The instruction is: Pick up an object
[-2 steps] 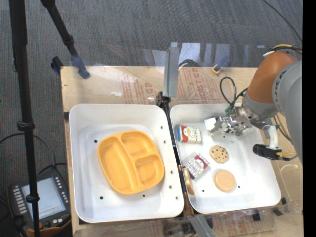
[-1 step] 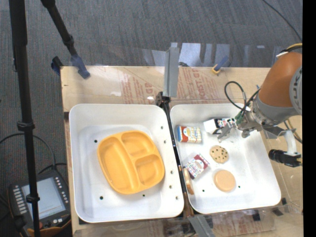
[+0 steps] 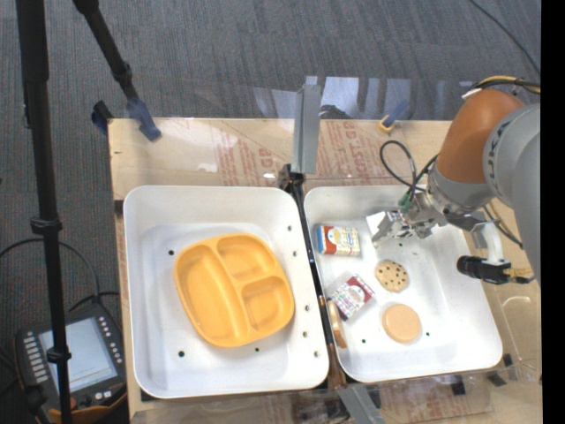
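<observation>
In the right bin [image 3: 477, 343], nearest is a round tan disc [image 3: 403, 322], then a red packet [image 3: 351, 296], a cookie [image 3: 392, 276] and a small carton [image 3: 339, 239]. The gripper [image 3: 395, 226] hovers farthest; open or closed, I cannot tell.

bench [image 3: 238, 153] | red print (mirrored, unreadable) | packets [image 3: 339, 239] | labels too small

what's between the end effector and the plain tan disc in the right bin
In the camera view, the chocolate chip cookie lies on that line, between the end effector above and the plain tan disc below it. Around it is bare white floor of the right bin.
</observation>
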Available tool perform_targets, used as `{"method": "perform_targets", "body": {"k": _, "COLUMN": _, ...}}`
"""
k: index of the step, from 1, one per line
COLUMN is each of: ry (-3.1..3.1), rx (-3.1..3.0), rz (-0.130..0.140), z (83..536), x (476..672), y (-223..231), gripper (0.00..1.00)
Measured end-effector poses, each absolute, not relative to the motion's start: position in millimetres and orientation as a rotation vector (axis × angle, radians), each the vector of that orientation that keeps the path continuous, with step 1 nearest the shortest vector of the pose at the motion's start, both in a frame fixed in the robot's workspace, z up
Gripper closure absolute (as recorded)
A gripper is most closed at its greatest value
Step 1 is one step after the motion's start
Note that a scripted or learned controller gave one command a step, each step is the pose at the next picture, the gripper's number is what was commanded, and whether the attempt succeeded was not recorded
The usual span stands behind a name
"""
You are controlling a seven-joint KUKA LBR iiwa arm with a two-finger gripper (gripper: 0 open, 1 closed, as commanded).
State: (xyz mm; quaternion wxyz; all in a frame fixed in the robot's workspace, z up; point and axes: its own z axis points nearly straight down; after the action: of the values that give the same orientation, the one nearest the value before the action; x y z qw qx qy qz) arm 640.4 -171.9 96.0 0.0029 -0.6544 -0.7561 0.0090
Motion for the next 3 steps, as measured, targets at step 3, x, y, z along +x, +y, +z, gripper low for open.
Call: {"method": "perform_targets", "body": {"k": 3, "ry": -2.549, "rx": -1.871, "rz": -0.017, "z": 102, "x": 652.1, "y": -151, "gripper": 0.0}}
